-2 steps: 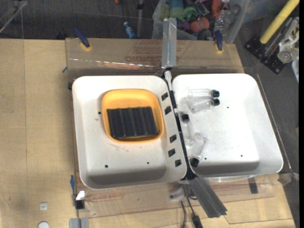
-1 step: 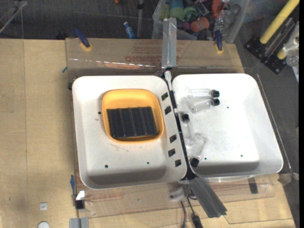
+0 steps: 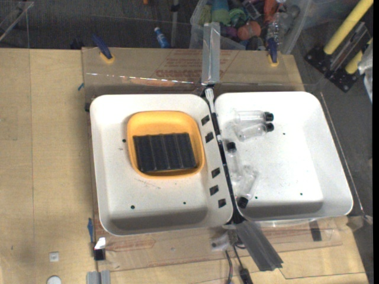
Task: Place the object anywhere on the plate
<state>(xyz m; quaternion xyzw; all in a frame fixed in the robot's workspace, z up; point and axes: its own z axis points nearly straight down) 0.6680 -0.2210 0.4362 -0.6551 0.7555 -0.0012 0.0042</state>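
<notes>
While your two white bins sit side by side, one yellow plate (image 3: 164, 123) carries one dark ribbed block (image 3: 164, 152). Its long axis runs toward the left bin's (image 3: 112, 212) side walls. You cannot tell the hand's state.

The clear bottles (image 3: 253, 125) in the right bin (image 3: 308, 158) are blurring into white; their outlines are staying indistinct.

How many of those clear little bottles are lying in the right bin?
3, as far as I can tell: two black-capped bottles side by side near the top left, another clear bottle beside the divider.
</notes>
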